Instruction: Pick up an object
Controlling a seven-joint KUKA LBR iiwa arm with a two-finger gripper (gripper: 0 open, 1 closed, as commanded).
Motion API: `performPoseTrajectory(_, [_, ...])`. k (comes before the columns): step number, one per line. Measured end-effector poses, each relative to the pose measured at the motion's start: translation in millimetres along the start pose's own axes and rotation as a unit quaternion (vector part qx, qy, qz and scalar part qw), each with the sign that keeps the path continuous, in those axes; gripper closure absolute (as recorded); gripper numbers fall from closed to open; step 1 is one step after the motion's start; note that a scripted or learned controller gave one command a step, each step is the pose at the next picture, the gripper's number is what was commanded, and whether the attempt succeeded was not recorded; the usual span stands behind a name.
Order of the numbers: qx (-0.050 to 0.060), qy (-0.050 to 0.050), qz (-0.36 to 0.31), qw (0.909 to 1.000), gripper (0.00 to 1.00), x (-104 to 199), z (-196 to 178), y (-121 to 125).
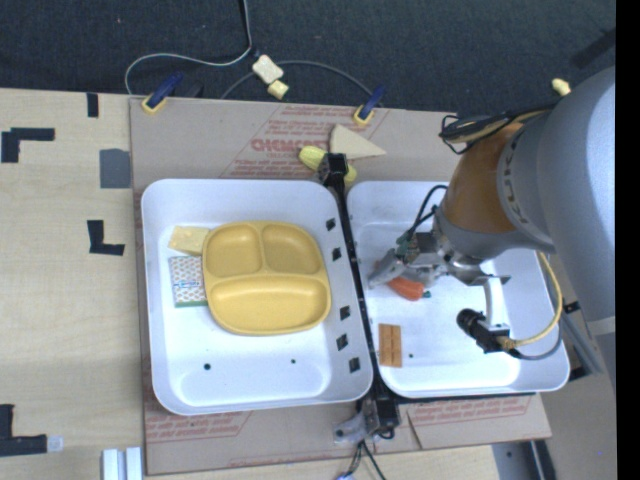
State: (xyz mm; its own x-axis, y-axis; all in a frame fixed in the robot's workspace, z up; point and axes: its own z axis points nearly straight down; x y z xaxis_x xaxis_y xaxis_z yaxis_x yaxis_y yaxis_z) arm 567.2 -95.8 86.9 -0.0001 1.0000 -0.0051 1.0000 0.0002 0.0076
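While the tool point(398, 268) hung low in the right bin point(530, 368), just above an orange object point(407, 289), its grip couldn't be told.

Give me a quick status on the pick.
Pincer low in right bin, finger state unclear. Orange object right beside it, not visibly held. Small brown block lies nearby.

Grey arm point(585, 158), orange band point(478, 183)
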Motion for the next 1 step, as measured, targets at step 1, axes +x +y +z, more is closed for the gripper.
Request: performPoseTrajectory(1, [-0.001, 0.002, -0.001, 1.0, 0.0, -21.7, -0.6, -15.9])
